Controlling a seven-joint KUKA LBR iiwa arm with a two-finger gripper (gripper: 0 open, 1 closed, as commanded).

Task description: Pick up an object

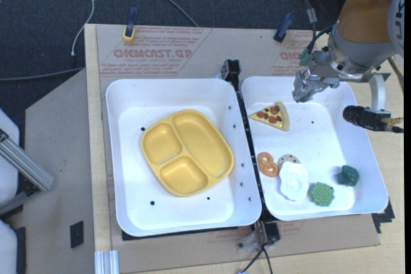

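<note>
My gripper (302, 94) hangs over the back of the right bin (334, 128), above and to the right of a pizza slice (271, 116). Nothing shows between its fingers. Along the bin's front lie an orange pretzel (267, 164), a fried egg (294, 180) resting on a cookie (287, 160), a light green broccoli piece (322, 194) and a dark green piece (348, 175).
The left bin (128, 157) holds a yellow divided plate (186, 151). Black clamps (230, 68) sit where the two bins meet. Blue clips (283, 27) stand at the back of the board. Cables cross the dark floor at the upper left.
</note>
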